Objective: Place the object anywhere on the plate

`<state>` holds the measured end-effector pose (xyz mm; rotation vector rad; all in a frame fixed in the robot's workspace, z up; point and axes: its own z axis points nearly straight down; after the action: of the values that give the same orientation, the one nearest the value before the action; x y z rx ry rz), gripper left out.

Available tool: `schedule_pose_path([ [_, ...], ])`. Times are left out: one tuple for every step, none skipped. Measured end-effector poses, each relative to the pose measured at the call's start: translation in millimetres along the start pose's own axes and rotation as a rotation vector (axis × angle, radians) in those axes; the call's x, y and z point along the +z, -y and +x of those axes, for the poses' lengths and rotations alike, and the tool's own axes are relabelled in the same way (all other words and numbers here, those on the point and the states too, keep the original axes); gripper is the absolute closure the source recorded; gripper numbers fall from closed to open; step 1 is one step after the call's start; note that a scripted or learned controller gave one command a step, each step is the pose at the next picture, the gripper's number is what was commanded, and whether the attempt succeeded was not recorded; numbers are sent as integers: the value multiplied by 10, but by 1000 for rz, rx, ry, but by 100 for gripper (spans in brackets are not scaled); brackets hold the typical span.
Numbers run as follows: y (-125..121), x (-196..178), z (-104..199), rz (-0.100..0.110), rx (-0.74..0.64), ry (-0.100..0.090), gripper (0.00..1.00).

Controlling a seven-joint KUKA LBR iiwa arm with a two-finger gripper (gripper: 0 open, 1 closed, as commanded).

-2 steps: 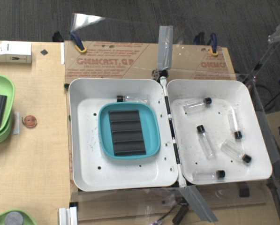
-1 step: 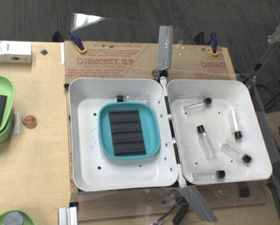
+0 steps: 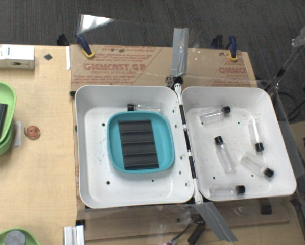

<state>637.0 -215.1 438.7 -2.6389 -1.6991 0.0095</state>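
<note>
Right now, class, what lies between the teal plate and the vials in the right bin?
In the camera view, the two bins' adjoining rims lie between the teal plate and the vials, with bare white bin floor on either side.

Dark grey carpet floor; pale wood bench; cardboard sheet.

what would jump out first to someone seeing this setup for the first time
The teal plate in the left bin draws the eye first, with a dark ribbed block lying on it. Next come the clear vials with black caps scattered across the right bin, and one more vial lies just behind the plate in the left bin.
</note>
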Motion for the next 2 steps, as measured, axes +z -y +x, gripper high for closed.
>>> schedule_pose_path([
  [0, 0, 0, 0, 0, 0, 0],
  [0, 0, 0, 0, 0, 0, 0],
])
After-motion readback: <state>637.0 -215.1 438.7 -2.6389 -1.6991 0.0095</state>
